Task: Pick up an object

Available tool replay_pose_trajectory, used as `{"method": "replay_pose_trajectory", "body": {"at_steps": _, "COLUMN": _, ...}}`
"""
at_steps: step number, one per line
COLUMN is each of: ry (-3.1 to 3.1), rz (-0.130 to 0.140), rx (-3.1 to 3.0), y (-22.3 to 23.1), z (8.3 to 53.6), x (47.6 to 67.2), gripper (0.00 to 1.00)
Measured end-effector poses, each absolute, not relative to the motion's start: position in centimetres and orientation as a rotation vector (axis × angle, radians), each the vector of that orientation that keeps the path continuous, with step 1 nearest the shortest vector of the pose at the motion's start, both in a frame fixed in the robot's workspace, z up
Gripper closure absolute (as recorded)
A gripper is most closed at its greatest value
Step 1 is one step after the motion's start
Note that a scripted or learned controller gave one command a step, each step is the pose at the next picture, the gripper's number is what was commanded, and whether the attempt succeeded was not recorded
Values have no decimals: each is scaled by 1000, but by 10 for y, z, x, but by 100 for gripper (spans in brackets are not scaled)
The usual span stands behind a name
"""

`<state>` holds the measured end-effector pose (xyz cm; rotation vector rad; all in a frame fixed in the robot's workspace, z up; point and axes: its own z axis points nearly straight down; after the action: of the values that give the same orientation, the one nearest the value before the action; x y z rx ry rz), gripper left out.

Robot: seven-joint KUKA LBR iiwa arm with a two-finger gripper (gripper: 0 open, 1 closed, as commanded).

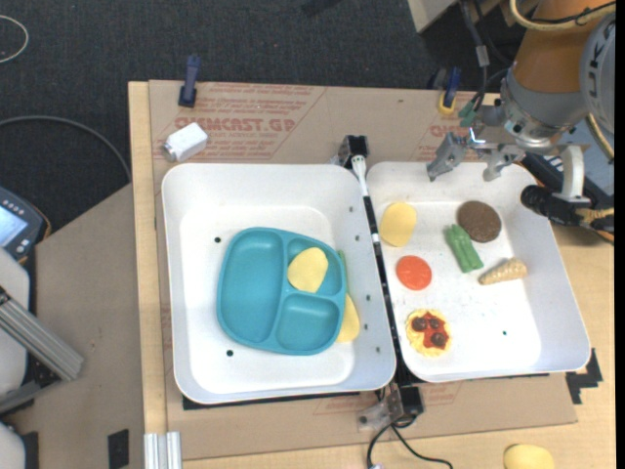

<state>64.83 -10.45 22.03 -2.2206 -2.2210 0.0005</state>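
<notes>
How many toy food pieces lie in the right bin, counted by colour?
Yellow: 1
Brown: 1
Green: 1
Red: 1
Tan cone: 1
Yellow with red topping: 1
Total: 6

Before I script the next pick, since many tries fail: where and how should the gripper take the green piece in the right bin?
Grip the green piece across its narrow middle, coming straight down. It lies flat and elongated, with free floor on both long sides.
</notes>
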Motion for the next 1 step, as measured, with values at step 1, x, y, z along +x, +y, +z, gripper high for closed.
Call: {"method": "replay_pose_trajectory", "body": {"at_steps": 1, "ry": -2225, "rz": -3, "rx": -2222, "y": -104, "z": 232, "x": 649, "gripper": 100}}
